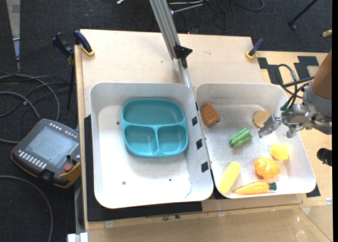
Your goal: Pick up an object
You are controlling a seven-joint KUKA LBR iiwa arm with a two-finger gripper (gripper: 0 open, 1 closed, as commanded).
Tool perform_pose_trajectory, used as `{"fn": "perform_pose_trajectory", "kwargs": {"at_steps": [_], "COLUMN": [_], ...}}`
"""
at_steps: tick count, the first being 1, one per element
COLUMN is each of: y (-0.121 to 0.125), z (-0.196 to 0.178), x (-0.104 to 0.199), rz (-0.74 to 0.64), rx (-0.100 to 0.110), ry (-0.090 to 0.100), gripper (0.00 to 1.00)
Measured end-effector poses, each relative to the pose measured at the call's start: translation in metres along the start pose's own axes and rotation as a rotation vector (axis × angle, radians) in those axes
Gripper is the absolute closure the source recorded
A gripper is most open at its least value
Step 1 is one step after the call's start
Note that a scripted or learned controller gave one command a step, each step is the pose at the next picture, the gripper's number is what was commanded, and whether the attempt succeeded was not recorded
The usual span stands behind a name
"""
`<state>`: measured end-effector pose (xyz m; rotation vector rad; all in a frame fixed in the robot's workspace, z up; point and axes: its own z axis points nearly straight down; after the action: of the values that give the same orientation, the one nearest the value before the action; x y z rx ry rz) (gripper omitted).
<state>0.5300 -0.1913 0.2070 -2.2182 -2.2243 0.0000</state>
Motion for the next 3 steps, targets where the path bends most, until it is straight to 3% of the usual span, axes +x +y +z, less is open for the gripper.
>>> {"fn": "perform_pose_trajectory", "kwargs": {"at_steps": [1,3], "y": [0.0,-0.01], "z": [0.0,0.102], "x": [0.0,0.01], "rz": [0.002,0.001], "rx": [0.0,0.007], "ry": [0.0,0.008], "gripper": [0.0,0.0]}}
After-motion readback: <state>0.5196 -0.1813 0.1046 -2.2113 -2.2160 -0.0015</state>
